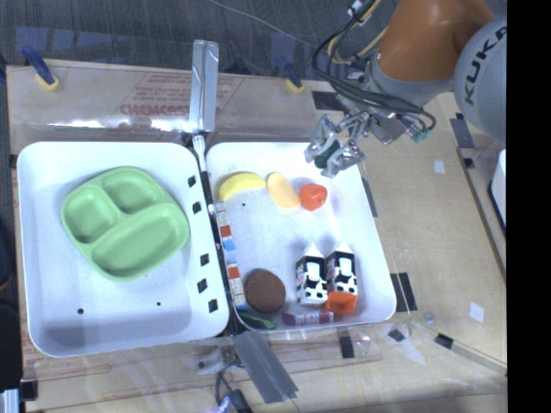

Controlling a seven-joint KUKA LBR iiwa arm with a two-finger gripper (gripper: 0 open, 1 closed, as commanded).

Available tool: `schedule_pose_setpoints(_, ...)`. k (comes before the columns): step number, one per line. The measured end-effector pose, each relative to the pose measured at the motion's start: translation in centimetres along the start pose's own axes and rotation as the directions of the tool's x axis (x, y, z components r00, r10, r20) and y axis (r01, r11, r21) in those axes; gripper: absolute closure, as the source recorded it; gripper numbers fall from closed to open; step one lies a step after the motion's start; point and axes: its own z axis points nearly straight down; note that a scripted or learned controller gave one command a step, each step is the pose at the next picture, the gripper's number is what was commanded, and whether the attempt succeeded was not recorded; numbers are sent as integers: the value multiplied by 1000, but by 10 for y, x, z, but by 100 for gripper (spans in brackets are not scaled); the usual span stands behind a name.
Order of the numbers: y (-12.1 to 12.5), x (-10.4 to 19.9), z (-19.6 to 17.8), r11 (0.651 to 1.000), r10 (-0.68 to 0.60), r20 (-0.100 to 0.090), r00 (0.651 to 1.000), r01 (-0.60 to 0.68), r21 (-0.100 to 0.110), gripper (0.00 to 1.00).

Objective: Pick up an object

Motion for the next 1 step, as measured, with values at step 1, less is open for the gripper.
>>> schedule_pose_setpoints(1,0,0,-7,1000,-1,0,1000,1,-2,100)
